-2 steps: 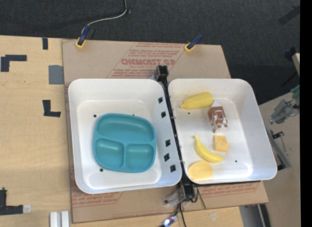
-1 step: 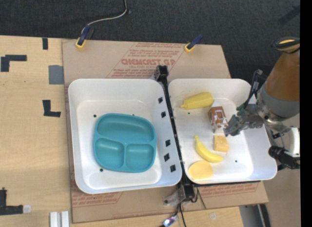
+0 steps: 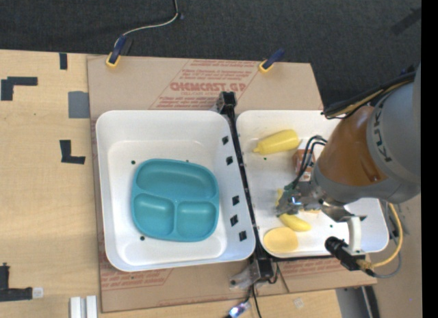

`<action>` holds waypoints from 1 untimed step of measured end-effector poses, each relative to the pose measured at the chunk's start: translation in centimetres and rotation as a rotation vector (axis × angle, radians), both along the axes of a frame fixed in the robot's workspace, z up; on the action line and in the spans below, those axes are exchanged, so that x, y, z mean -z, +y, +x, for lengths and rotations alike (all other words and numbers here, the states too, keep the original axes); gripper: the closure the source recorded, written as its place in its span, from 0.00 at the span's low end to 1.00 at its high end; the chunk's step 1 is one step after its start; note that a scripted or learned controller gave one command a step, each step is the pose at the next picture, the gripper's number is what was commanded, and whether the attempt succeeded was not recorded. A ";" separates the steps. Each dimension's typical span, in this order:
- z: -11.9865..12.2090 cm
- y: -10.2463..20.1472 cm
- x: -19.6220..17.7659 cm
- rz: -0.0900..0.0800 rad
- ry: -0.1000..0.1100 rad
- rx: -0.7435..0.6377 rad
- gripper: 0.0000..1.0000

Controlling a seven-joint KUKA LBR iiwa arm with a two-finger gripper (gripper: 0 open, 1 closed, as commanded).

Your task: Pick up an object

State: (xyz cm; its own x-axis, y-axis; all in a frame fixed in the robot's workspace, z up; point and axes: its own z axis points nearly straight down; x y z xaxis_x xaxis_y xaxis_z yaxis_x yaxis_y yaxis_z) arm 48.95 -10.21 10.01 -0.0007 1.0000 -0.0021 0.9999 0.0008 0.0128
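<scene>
My gripper [image 3: 291,204] reaches down into the right bin [image 3: 263,173], under the grey arm with its orange band. A small yellow piece [image 3: 295,223] lies just below the gripper, touching or nearly touching it. A round yellow object [image 3: 280,240] rests at the bin's front edge. A longer yellow object [image 3: 276,142] lies toward the back of that bin. A small brown thing [image 3: 300,160] sits partly hidden beside the arm.
The left bin [image 3: 113,173] holds a teal divided plate [image 3: 176,199]. A black divider [image 3: 236,173] separates the two bins. Both stand on a cardboard sheet [image 3: 198,84] held by clamps. A cable [image 3: 154,26] runs across the dark floor behind.
</scene>
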 end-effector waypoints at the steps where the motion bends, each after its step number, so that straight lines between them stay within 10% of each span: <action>1: 4.3 0.6 -5.4 0.001 0.009 -0.002 1.00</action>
